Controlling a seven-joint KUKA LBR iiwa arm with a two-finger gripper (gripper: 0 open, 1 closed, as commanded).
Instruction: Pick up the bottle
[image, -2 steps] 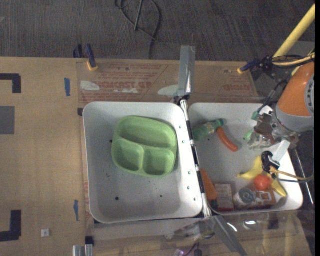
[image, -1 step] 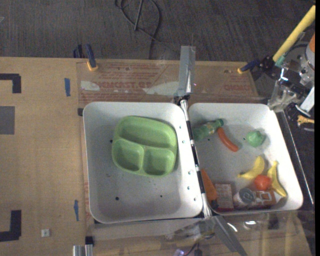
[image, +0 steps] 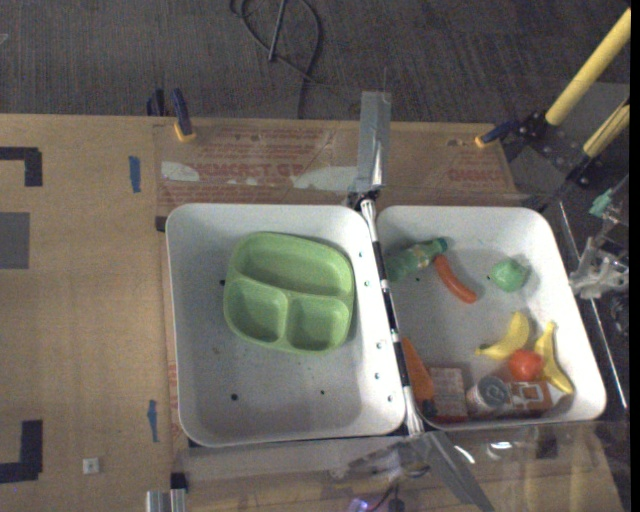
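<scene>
A green bottle (image: 413, 259) lies on its side in the far left corner of the right bin (image: 565, 262), its neck pointing right toward an orange-red pepper (image: 457, 281). A second bottle-like container (image: 510, 396), with a grey cap and an orange-brown label, lies along that bin's near wall.
The right bin also holds a small green piece (image: 509, 274), two yellow bananas (image: 508, 340), a red-orange ball (image: 526, 364), a carrot (image: 418, 372) and a small box (image: 449, 392). A green divided plate (image: 290, 291) sits in the left bin (image: 200, 390). Yellow-handled clamps (image: 590, 65) stand at the far right.
</scene>
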